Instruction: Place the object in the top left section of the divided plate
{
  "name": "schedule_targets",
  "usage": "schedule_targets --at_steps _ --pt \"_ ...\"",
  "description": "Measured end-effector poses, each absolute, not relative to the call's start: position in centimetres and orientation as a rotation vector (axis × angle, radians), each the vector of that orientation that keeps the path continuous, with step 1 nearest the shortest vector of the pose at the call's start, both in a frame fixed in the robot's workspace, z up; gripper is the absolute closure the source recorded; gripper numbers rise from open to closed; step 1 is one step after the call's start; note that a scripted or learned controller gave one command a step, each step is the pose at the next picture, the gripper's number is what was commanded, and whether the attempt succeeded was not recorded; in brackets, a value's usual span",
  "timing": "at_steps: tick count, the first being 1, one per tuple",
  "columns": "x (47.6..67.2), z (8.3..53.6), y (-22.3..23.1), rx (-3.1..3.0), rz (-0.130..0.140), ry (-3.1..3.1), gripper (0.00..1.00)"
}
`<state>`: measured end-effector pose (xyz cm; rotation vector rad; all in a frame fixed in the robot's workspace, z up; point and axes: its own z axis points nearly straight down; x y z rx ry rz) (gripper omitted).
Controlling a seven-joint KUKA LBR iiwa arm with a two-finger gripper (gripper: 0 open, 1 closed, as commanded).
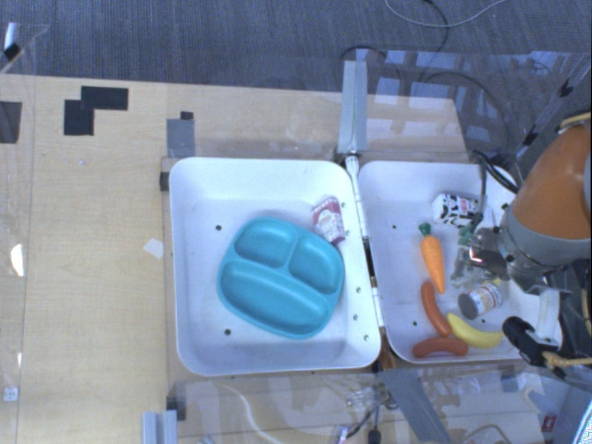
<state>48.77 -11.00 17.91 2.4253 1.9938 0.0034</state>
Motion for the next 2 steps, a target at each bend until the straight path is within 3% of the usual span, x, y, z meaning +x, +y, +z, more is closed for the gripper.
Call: schedule_targets --at_steps 1,2 --pt "48.8 17.9 -11.0 2.425 0.004 1.994 0.0" --pt "49.0 19.0 -10.9 2.419 0.009 1.996 1.0"
